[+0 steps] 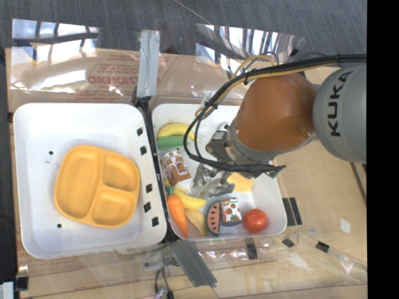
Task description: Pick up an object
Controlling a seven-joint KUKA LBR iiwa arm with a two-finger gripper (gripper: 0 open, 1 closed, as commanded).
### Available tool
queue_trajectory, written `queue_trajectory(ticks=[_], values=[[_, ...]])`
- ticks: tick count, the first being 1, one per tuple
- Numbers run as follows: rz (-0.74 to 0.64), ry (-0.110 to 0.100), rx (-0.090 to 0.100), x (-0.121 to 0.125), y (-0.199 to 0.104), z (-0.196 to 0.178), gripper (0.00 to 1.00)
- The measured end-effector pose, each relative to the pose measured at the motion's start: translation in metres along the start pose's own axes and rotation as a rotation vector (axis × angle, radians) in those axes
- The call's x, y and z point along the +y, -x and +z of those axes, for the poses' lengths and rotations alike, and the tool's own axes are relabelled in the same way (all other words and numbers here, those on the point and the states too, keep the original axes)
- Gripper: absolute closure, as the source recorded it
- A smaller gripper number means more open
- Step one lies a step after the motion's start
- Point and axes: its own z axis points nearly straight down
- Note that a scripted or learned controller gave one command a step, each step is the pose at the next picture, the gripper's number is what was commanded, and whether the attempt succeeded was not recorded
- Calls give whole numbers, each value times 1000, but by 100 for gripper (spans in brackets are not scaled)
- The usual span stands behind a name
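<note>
Arm low over the crowded right bin, its gripper among toy foods.

The gripper [212, 180] sits down in the right bin [274, 195], near its middle, under the orange band [274, 114]; whether its claw is parted or closed cannot be told from this angle, and nothing shows between its tips; around it lie a banana [173, 129] at the far rim, a green piece [169, 141] beside it, a small printed carton [176, 167], a carrot [177, 215], a watermelon slice [214, 218], a strawberry carton [231, 212] and a tomato [254, 220] by the near wall; the left bin [31, 142] holds a yellow divided tray [96, 185].
</note>
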Motion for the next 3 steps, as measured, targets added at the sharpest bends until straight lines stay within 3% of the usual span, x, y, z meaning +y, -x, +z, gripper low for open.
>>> queue_trajectory(ticks=[1, 2, 3], values=[[129, -10, -7, -36, 44, -116, 100], [-32, -1, -3, -86, 71, -60, 100], [-198, 4, 1, -140, -55, 11, 100]])
